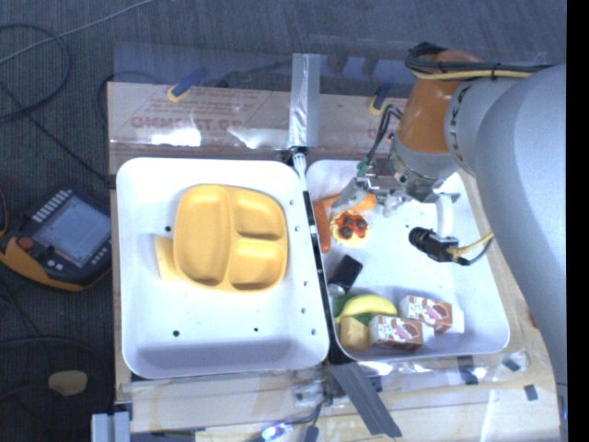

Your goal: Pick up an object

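Observation:
My gripper [369,195] hangs over the upper left part of the right bin [479,274], below the arm's orange band [425,122]. Just under it lies a small orange toy with dark spots [350,226], beside an orange flat piece [322,221] against the bin's left wall. Whether the gripper touches the toy is unclear. Lower in the bin sit a black block [345,270], a yellow banana [370,304], a green fruit [338,305], a tan round item [355,335] and two red-and-white cartons [431,313] [397,331].
The left bin [138,330] holds a yellow divided tray [230,236]. A black cable plug [433,242] hangs from the wrist over the right bin. The grey arm body [534,182] covers the right side. A pendant [64,238] lies on the floor at left.

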Tool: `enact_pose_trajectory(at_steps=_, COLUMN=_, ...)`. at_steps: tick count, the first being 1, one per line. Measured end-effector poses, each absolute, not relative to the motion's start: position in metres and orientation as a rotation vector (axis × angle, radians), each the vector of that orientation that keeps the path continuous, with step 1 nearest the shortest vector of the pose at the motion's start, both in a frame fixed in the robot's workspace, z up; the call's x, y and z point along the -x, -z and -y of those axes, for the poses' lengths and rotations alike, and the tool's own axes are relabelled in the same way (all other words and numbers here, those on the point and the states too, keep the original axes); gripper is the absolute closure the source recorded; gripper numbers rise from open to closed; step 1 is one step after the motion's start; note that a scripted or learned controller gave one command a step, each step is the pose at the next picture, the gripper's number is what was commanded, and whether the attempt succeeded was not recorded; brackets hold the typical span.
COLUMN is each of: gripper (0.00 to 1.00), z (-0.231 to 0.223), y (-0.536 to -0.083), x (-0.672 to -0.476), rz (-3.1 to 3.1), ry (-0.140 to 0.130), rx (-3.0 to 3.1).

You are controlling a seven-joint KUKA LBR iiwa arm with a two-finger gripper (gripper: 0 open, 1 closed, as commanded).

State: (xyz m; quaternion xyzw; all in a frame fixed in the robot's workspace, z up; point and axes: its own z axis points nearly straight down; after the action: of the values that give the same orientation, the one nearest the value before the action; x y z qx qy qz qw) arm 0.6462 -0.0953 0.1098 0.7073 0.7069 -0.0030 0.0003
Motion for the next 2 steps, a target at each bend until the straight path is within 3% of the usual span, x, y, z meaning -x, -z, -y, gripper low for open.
enact_pose_trajectory(at_steps=1, gripper=0.0, z=0.099, y=-0.149, x=-0.624, rz=-2.536, ry=0.003, rx=-1.853)
enact_pose_trajectory(at_steps=2, gripper=0.0, z=0.105, y=-0.096, x=-0.672, rz=-2.526, ry=-0.007, rx=-1.845)
